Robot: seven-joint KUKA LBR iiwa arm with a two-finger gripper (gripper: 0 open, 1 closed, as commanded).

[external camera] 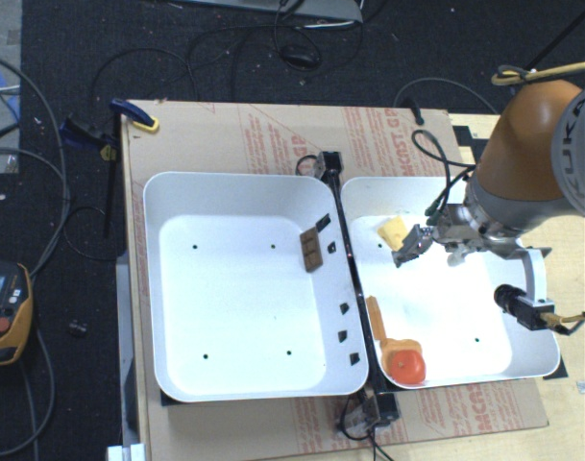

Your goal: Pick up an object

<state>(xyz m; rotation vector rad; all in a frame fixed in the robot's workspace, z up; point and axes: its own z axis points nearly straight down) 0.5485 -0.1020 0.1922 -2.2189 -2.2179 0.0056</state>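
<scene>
Down in the right-hand shallow white bin [523, 363], toward its far left corner: the dark jaws, at the end of the grey arm with the orange band [532, 147]. No telling whether spread or pressed together; too small and dark to read. Reaching in across the bin's right edge, with loose black cables [436, 157] looping off the wrist.

Just beside the jaws, on the side toward the bin's far left corner: a small pale yellow block [393, 230], lying on the bin floor. Contact with the jaws impossible to judge.

Farther off, in the same bin's near left corner: a round orange-red ball [404, 365], resting against the rim. Touching it and running along the left wall toward the far edge: a tan stick-shaped piece [375, 317].

Across the divide, in the left-hand shallow white bin [177, 195]: a small brown rectangular block [312, 250], close to that bin's right wall, well apart from the jaws.

Under both bins: a brown cardboard-covered surface with red lettering [273, 133]. At its far left corner, a blue and yellow clamp [134, 115]. Beyond its left edge, on the dark floor [61, 65], a yellow and black handheld unit [6, 310] among stray cables.
</scene>
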